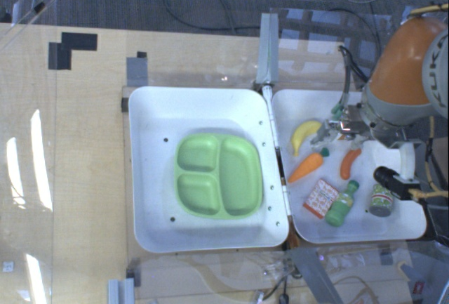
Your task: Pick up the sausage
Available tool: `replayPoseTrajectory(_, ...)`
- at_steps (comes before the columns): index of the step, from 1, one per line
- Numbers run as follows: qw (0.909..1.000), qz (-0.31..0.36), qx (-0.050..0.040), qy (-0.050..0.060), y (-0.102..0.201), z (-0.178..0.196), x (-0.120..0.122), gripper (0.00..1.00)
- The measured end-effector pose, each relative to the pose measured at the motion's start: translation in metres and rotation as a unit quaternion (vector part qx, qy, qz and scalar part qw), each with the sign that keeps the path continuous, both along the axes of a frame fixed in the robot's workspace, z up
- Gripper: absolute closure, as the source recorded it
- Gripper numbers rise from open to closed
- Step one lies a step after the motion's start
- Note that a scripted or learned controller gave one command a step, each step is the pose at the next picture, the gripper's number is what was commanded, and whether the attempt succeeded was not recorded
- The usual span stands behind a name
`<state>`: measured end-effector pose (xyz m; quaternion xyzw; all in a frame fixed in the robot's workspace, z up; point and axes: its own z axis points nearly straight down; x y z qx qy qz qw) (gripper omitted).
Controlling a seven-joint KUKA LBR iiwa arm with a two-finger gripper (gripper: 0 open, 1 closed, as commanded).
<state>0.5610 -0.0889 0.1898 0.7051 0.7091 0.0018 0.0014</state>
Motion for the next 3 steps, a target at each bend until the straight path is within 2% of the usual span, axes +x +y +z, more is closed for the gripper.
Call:
replayPoseTrajectory(1, 1.0000, 0.009, -0.0004, -0.003, 0.002, -0.099, -0.008, 0.00)
replayPoseTrajectory(2, 0.9999, 0.010, 0.0004, -0.007, 0.004, -0.087, -0.005, 1.00)
replayPoseTrajectory(3, 0.9949, 0.100, -0.0007, -0.002, 0.040, 0.022, 0.009, 1.00)
